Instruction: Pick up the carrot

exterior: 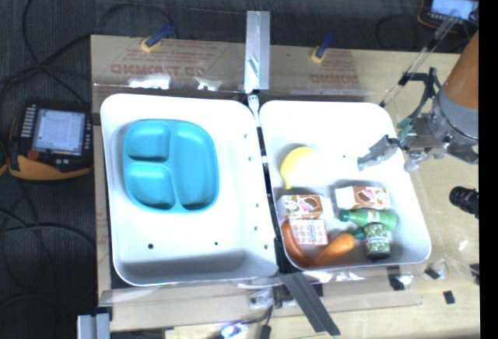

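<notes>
The carrot (pixel 336 249) lies in the right bin (pixel 334 116), at its near edge, well below and to the left of my claw (pixel 393 152). A green bottle (pixel 372 230) touches it on the side toward me, two small cartons (pixel 305 218) crowd its other side, and a sausage (pixel 294 246) curls beside it. A lemon (pixel 295 162) sits left of my claw. My claw hangs over the bin's right rim, fingers spread, holding nothing. The left bin (pixel 128 252) holds a blue divided plate (pixel 170 164).

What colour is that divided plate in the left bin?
Light blue plate, seen best in the overhead camera view.
</notes>
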`<state>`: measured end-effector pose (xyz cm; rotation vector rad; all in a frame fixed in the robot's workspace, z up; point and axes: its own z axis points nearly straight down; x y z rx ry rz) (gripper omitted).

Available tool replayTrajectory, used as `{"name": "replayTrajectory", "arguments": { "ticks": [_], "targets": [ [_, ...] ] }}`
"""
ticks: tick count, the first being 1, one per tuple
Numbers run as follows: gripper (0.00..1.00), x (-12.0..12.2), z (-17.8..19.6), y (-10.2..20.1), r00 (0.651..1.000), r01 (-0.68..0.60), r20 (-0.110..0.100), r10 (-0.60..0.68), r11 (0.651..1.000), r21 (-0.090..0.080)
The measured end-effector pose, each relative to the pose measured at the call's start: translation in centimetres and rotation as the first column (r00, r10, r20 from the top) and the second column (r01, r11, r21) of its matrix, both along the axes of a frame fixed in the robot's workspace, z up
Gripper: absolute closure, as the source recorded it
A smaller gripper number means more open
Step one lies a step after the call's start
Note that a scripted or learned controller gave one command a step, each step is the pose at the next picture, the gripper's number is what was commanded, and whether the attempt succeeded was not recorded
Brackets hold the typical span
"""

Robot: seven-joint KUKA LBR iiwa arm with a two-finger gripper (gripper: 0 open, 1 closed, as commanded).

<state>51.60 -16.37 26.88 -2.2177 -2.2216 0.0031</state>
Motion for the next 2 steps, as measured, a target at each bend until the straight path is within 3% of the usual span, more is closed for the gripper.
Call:
{"name": "replayTrajectory", "arguments": {
  "ticks": [1,2],
  "targets": [
    [0.00,-3.3,-14.1,3.8,0.989,-0.148,-0.001,0.148,0.989,0.002],
    [0.00,0.7,-11.3,5.3,0.964,-0.265,0.001,0.265,0.964,0.002]
  ]
}}
